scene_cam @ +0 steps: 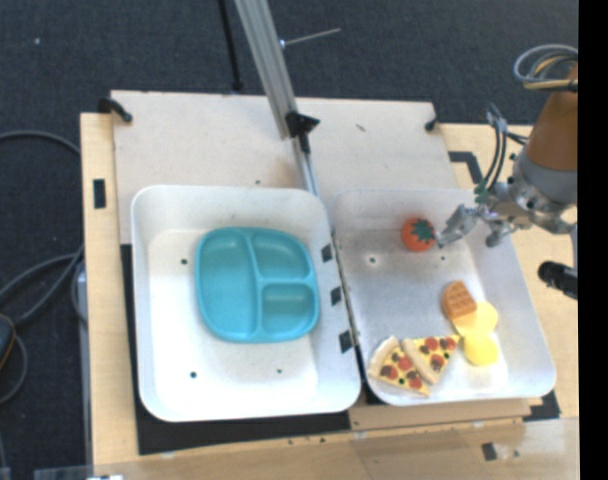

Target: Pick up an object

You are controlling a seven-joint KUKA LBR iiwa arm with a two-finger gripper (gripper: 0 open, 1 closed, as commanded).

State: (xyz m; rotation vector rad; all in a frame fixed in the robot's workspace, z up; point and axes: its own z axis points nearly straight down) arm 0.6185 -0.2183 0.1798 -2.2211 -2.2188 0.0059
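Dark carpet surrounds the surface (99, 268) bearing two bins. Left bin (154, 378) holds a blue tray (256, 284). Right bin (519, 363) holds a tomato (418, 234), pizza (416, 362), bread (459, 299) and yellow pieces (480, 338). End effector (467, 226) hovers beside the tomato, fingers apart, gripping nothing.

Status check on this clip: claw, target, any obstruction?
Claw low over right white bin, beside small red toy tomato. No grasp seen. Toy pizza slices and yellow pieces lie apart; nothing blocking.
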